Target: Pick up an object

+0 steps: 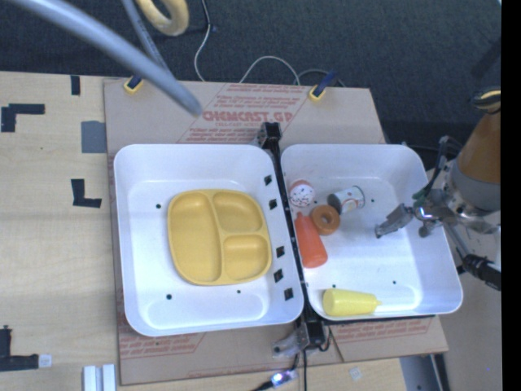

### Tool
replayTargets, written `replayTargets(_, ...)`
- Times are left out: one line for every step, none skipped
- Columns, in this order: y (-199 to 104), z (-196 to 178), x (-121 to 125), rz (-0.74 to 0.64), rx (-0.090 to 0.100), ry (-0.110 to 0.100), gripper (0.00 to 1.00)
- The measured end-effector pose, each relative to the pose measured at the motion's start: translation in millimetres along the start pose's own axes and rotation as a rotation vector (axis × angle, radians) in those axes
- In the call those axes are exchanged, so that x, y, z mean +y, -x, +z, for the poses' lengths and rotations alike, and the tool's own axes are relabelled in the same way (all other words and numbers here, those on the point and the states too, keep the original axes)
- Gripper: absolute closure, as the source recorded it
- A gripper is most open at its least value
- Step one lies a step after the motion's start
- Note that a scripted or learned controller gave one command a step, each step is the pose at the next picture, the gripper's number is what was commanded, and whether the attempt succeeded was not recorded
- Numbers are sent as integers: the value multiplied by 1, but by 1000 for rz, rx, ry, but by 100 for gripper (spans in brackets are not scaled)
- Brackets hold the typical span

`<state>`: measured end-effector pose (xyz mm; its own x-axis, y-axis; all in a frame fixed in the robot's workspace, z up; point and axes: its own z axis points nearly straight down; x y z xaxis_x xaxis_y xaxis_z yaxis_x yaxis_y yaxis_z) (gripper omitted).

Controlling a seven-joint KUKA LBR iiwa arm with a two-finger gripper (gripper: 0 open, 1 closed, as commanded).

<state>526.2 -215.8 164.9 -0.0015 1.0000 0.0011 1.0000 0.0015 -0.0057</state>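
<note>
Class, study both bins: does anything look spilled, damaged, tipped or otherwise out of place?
Nothing stands out. The yellow divided plate lies flat in the left bin. The right bin holds an orange carrot-like piece, a small brown ring and a yellow piece, loosely scattered but intact.

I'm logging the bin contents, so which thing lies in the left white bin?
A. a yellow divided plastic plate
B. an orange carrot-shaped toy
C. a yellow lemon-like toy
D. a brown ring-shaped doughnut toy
A: the yellow divided plastic plate lies alone in the left white bin, while the other toys lie in the right white bin.
</note>
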Motion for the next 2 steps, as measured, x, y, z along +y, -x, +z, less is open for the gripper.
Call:
replayTargets(1, 45, -6, 1, 0, -1, 0)
replayTargets(1, 81, -5, 0, -3, 5, 0)
